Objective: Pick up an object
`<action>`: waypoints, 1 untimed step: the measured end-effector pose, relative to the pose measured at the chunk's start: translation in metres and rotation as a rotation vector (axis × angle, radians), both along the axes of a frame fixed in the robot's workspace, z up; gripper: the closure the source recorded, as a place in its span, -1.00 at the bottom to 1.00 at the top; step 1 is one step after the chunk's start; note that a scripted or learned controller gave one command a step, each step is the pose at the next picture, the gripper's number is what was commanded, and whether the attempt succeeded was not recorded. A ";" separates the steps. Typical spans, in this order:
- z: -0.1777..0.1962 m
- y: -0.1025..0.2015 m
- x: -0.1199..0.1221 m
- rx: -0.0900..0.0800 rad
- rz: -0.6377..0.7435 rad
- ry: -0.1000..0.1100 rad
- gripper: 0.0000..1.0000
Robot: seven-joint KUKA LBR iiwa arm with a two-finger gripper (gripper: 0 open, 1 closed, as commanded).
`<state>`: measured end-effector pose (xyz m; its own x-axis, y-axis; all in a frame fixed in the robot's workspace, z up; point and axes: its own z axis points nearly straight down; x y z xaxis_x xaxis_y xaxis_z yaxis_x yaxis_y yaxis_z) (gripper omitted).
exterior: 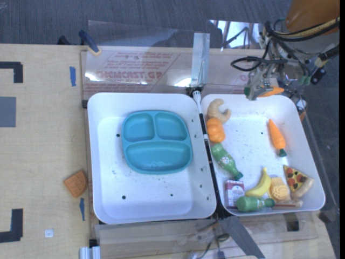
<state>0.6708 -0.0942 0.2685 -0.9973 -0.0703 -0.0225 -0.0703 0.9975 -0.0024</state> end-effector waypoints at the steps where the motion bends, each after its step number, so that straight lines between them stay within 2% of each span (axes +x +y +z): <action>1: -0.079 -0.059 -0.013 -0.003 0.365 0.020 1.00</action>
